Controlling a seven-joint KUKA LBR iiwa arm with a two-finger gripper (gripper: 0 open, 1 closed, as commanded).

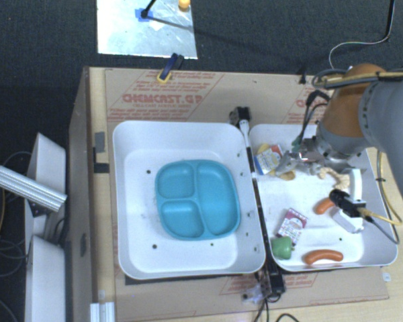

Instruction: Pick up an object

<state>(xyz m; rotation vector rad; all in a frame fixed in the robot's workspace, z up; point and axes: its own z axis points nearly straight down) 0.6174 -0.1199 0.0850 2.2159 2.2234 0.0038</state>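
- The gripper (295, 159) hangs low over the upper left part of the right bin (376, 247), at the end of the grey arm that comes in from the right. Whether it is spread or closed cannot be told from this angle, and nothing can be seen held in it.
- The left bin (131, 180) holds a blue plate (196, 198) with three sections, lying flat near the bin's middle.
- In the right bin, a crumpled packet (269, 158) in yellow, white and blue lies by the left wall, just beside the gripper.
- A green ball (281, 247) sits in the near left corner of that bin.
- A tan lump (287, 175) lies just below the gripper, next to the packet.
- A small pink-and-white box (292, 224) lies tilted just above the green ball.
- A long orange sausage (322, 255) lies along the near wall, to the right of the green ball.
- A shorter orange piece (322, 206) lies near the middle of the bin.
- A pale knobbly piece (332, 174) lies under the arm's wrist, to the right of the gripper.
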